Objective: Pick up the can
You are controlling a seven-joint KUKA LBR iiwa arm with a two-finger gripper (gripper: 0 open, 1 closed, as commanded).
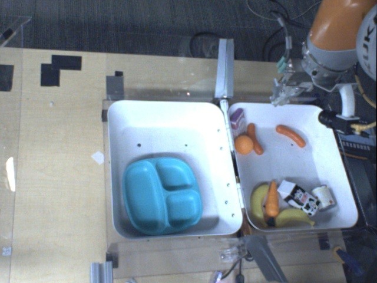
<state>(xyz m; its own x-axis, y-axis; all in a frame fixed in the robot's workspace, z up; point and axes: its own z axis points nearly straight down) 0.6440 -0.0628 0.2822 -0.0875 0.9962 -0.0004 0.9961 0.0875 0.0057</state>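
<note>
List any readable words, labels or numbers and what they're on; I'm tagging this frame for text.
"UK": part of a larger word on the arm's grey casing, cut off by the frame edge.
Black-and-white print on the small carton: too blurred to read.
Purple carton: label too small to read.

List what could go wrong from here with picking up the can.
1. The can lies on its side, wedged between a white cup and a banana, so neighbours could block or get grabbed.
2. The claw hovers at the right bin's far rim, so it must cross the bin past the sausage.
</note>
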